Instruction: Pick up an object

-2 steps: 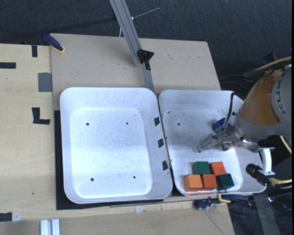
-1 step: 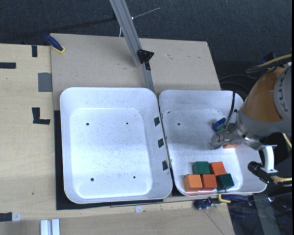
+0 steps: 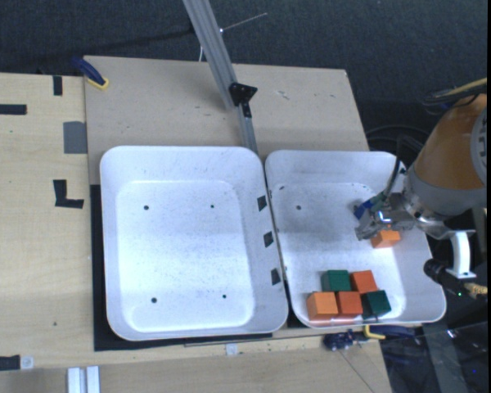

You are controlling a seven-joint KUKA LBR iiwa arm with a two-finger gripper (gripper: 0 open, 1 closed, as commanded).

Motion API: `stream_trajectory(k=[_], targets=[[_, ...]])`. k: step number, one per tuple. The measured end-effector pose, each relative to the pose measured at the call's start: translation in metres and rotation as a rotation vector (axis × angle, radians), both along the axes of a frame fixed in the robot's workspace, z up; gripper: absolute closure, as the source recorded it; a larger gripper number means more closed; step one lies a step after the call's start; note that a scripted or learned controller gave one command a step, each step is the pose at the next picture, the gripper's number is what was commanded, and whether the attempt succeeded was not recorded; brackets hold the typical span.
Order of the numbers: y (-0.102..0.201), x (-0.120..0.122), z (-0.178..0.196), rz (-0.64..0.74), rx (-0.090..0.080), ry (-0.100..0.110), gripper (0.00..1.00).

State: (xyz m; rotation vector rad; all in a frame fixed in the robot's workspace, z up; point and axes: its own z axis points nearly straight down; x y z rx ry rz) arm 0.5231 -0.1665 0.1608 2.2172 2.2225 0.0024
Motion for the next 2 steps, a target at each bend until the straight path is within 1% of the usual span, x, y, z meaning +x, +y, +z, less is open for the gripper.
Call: stream_trajectory(k=[1,2], targets=[[-0.001,0.011,0.049,0.000,-0.001,-0.001,1.00],[-0.001,0.012,0.087,0.000,-0.001,-0.001,1.00]])
